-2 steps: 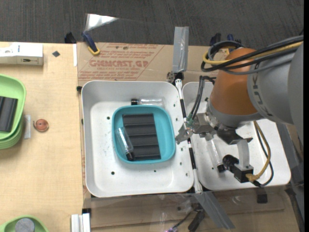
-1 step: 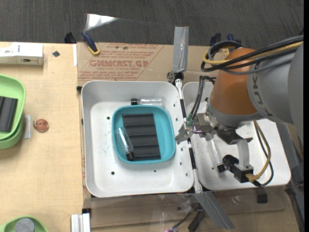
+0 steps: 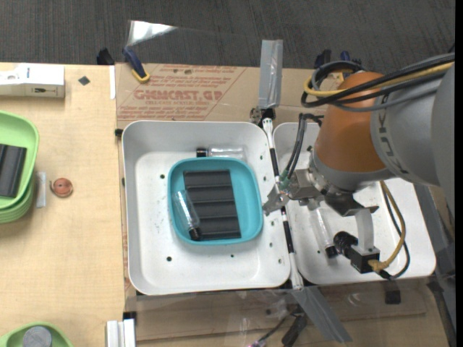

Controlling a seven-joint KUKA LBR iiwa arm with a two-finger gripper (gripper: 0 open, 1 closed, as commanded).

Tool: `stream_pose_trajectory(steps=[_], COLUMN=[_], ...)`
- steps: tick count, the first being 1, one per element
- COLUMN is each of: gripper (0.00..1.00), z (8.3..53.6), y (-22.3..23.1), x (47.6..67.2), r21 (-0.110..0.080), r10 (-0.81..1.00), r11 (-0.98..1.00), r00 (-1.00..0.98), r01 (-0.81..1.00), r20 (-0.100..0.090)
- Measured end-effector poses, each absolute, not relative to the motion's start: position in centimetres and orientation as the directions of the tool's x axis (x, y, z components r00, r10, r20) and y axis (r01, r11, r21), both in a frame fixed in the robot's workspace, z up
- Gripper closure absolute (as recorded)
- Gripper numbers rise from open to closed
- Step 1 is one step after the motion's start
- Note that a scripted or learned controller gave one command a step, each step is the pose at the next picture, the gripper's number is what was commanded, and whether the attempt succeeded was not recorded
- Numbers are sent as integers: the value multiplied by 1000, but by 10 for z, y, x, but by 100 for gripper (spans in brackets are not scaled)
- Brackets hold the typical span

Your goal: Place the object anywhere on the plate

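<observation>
Orange-banded arm (image 3: 362, 129) hangs over right bin (image 3: 412, 259); clear tube (image 3: 186, 214) on teal plate (image 3: 249, 194).

Behind my left bin, a flat sheet of brown cardboard (image 3: 184, 91) lies on the desk, and it bears red printing. The largest line looks like "GHEMCAST.G9" or something close; the letters are blurred, so I cannot vouch for each one. Smaller red lines run above and below it, too fine for me to read. On my own grey arm (image 3: 416, 132), part of the maker's large raised lettering shows near the orange band, but too little of it is visible to spell out.
</observation>
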State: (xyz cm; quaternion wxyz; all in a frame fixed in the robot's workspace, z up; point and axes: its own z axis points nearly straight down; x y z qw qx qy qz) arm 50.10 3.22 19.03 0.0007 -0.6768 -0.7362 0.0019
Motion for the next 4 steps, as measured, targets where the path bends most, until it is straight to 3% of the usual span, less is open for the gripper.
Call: stream_pose_trajectory(steps=[4], gripper=[0], z=[190], y=[32], x=[501], r21=[-4], r10=[996], r11=[84], r00=[-84], r01=[996], r20=[-2])
